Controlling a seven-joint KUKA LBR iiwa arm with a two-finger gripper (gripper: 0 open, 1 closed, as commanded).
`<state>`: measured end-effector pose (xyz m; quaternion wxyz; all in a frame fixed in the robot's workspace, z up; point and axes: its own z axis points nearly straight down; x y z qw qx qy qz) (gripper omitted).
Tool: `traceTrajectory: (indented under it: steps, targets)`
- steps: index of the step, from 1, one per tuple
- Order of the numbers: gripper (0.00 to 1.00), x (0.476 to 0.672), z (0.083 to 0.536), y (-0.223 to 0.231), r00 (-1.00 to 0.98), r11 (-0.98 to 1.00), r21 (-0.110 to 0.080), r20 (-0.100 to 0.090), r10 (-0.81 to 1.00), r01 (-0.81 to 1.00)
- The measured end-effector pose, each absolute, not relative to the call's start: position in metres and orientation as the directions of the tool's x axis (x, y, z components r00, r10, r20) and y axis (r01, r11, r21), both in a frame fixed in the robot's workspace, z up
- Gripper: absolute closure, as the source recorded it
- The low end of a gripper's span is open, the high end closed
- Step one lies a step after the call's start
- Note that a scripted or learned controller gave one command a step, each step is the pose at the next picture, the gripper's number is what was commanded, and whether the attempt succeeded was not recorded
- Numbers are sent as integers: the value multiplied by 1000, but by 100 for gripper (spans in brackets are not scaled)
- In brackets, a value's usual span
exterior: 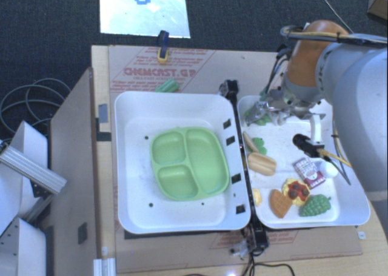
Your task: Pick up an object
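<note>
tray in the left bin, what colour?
Light green. The tray has three compartments and lies in the left bin; seen clearly in the camera view.

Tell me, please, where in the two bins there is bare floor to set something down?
The left bin has bare floor all round the green divided tray, widest along its left wall. The right bin is crowded: toy foods cluster from the hot dog to the grapes, and the gripper hangs over its far end.
</note>
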<state>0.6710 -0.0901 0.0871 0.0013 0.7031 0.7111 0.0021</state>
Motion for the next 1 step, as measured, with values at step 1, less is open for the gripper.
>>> traceTrajectory:
  steps: [1]
  targets:
    - [100,669,98,-95,-7,7,3,-1,1000,1000]
